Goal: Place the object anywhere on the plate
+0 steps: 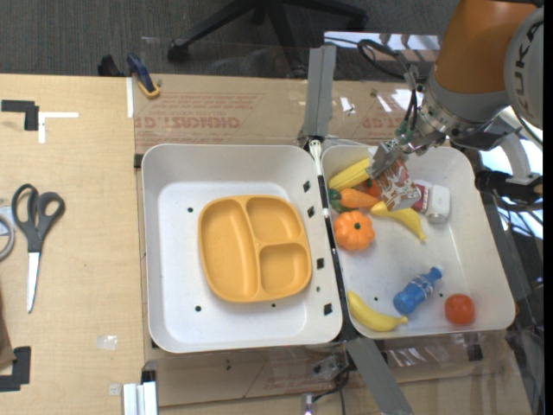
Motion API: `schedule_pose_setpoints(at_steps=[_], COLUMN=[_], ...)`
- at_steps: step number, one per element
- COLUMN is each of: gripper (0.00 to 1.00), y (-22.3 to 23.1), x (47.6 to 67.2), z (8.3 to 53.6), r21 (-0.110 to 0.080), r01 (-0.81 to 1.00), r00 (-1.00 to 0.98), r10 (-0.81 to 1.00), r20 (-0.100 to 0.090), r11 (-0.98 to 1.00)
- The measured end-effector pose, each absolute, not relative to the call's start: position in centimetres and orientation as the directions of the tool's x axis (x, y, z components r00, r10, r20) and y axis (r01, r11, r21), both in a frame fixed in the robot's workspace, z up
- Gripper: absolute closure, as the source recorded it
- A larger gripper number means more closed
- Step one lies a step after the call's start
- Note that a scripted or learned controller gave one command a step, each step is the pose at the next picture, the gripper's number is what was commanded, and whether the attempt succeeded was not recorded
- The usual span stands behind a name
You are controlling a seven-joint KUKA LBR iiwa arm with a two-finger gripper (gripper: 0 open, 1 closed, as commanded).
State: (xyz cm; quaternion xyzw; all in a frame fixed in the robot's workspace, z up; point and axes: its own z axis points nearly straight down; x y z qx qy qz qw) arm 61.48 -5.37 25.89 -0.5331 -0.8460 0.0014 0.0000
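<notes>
A yellow-orange plate [256, 248] with three compartments lies in the left bin [164, 232]. My gripper [386, 159] hangs low over the back of the right bin [484, 258], directly above a red and white packet [398, 188]. The packet's top edge meets the gripper's tip, and whether it is gripped is unclear. Beside the gripper to the left lie a yellow corn cob [350, 175] and an orange carrot [358, 200].
Also in the right bin are an orange pumpkin-like fruit [354, 230], a small banana [408, 222], a white block [439, 204], a blue bottle [416, 290], a red ball [460, 309] and a second banana [374, 314]. Scissors [35, 232] lie on the bench at far left.
</notes>
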Motion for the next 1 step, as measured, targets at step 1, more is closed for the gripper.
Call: schedule_pose_setpoints(at_steps=[1], gripper=[1.00], y=[1.51], x=[60.07], z=[19.97], r21=[-0.003], r01=[0.923], r00=[-0.386], r10=[0.923], r20=[0.000], r11=[0.386])
